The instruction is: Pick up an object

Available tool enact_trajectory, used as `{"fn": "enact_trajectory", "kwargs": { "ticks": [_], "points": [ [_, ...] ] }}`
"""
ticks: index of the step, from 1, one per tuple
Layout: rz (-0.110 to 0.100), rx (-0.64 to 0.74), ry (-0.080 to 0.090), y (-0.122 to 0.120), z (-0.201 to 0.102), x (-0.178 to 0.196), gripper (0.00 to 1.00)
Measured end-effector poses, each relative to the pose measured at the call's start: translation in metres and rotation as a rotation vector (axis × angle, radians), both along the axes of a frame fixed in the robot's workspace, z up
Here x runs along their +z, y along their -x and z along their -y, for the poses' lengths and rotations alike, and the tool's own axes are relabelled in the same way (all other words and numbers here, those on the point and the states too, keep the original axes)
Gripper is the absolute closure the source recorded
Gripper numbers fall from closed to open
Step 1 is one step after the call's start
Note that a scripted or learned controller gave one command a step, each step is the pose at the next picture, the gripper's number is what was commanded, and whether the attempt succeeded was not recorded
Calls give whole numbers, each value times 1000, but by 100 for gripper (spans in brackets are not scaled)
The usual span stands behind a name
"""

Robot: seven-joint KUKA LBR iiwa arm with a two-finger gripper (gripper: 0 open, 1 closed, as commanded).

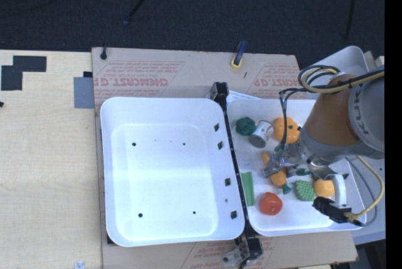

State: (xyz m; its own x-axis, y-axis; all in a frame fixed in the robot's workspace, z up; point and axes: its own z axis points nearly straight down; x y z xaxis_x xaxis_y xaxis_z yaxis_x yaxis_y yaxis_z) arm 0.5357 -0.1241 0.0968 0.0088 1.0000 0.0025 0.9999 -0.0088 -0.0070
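My gripper (pixel 281 163) is low in the right bin (pixel 295 224), reaching in from the right among the objects. Right at its tip lies a small orange piece (pixel 277 178); whether it is held cannot be made out. An orange fruit-like toy (pixel 286 129) sits just behind the gripper. A red tomato-like ball (pixel 271 203) lies in front of it. A green textured piece (pixel 304 190) and a yellow-orange ball (pixel 324 186) rest under the wrist.
A dark green object (pixel 244 126) and a small grey cup (pixel 259 136) lie at the back of the right bin. A flat green block (pixel 247 188) lies along its left wall. The left bin (pixel 113 136) adjoins it across a black divider (pixel 227 154).
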Motion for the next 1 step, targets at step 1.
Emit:
{"fn": "enact_trajectory", "kwargs": {
  "ticks": [1],
  "points": [
    [15, 18, 0, -42, -77, 96, 100]
  ]
}}
